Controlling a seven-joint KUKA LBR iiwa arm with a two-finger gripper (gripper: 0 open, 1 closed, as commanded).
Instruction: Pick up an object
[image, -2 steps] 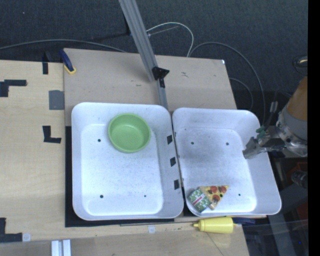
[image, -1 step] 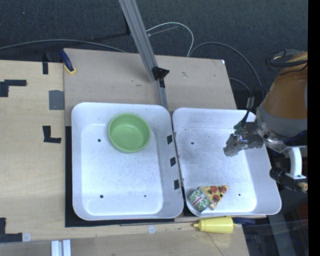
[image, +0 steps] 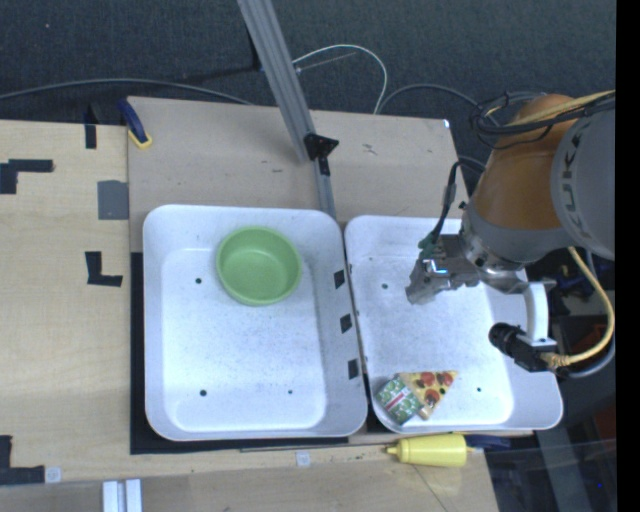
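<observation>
A green bowl (image: 259, 264) sits upright in the upper part of the left bin (image: 180, 390). A small colourful packet (image: 412, 392) with green, red and yellow print lies at the front edge of the right bin (image: 490, 400). My gripper (image: 428, 283) hangs over the upper middle of the right bin, well above and behind the packet. I see nothing between its fingers. The grey and orange arm comes in from the right.
A yellow bottle (image: 432, 451) lies on its side on the bench just in front of the right bin. A slanted metal pole (image: 290, 90) rises behind the bins. Cables run along the back and at the right edge.
</observation>
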